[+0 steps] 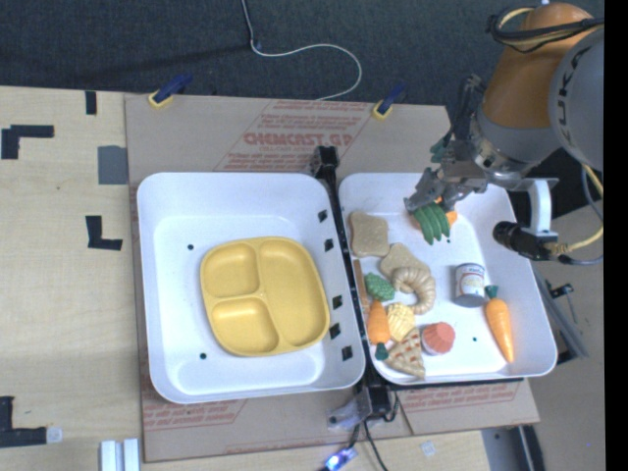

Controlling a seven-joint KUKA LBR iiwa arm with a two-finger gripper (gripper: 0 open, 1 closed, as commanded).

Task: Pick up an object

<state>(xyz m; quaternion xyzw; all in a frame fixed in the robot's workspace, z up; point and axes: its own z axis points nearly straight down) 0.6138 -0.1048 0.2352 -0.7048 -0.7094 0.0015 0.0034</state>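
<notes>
- Here my claw (433, 202) hangs above the right bin (520, 356); I cannot tell its opening.
- Green toy vegetable (433, 222) sits touching its tip.

The cardboard sheet (294, 135) under the bins bears faded red print reading "CHEMCAST".

Well left of the jaws you see a yellow tray (263, 294) in the left bin (167, 214). Beyond them, a white cable (304, 52) loops over cardboard (285, 135).
</notes>
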